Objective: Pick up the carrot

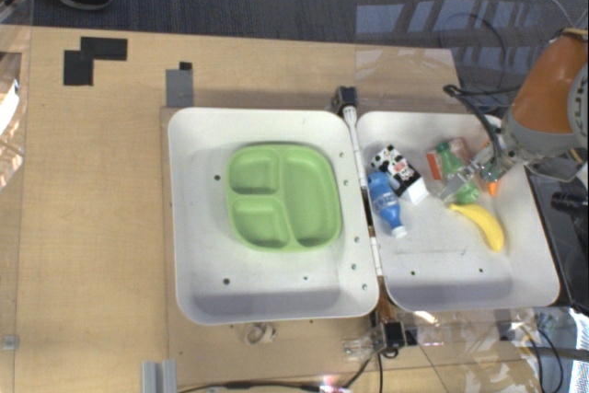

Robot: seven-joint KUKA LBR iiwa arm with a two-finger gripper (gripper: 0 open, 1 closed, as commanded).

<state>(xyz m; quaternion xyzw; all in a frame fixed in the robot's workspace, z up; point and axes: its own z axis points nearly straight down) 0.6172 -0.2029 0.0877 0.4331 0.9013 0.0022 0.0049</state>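
The carrot (493,188) shows as a small orange piece with a green end in the right bin (460,276), just above the banana. My gripper (477,177) is down in that bin, right over the carrot and covering most of it. Whether it touches the carrot is hidden by the wrist. The arm comes in from the right, with its orange band at the frame's edge.
In the right bin lie a yellow banana (483,225), a blue bottle (386,205), a black-and-white toy (395,167) and a green-and-red packet (447,158). The left bin (198,198) holds a green divided plate (281,196).
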